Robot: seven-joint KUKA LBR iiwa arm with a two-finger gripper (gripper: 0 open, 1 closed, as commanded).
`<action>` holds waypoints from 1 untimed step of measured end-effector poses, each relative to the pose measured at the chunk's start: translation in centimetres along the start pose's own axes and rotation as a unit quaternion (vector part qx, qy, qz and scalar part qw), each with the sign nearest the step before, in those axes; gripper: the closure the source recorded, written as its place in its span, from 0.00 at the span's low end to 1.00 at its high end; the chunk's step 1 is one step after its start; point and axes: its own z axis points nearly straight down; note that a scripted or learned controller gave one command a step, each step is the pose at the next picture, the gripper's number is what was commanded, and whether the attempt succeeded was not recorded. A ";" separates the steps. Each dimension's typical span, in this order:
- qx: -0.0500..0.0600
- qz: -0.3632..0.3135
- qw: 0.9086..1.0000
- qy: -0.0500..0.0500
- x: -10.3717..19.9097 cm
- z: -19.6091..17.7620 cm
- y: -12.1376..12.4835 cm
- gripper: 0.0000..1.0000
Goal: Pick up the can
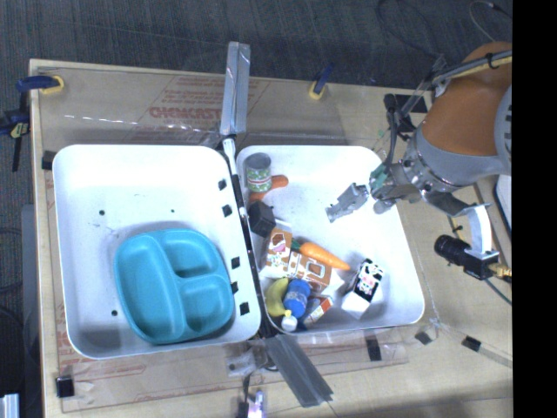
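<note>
I am looking down on the pale wooden counter (130,103), and starting at its left I am seeing the left shallow white plastic bin (96,190). A turquoise plastic tray with divided compartments (174,283) is lying on that bin's floor, toward its near side and close to the wall shared with the neighbouring bin.

Moving across that dividing wall, I am seeing the right shallow white plastic bin (392,277). The small cylindrical can with a green-patterned label and a pale lid (257,173) is standing upright in that bin's far left corner, just beside the divider. A small orange object is lying right next to it, and a dark object is sitting just below it, nearer to me.

Further toward the near edge, a cluster is crowding the bin's lower part: a printed carton, an orange carrot-shaped toy (320,255), a blue bottle (297,296), something yellow, and a black-and-white patterned box (366,283).

To the right, the grey two-finger hand (345,203) is hanging over the bare middle of the right bin, well apart from the can. Its fingers are standing slightly apart and nothing is showing between them. Behind it, the grey arm with the orange band (466,116) is reaching in from the right.
</note>
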 end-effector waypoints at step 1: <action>0.002 0.102 0.995 0.000 4.0 17.5 4.5 0.00</action>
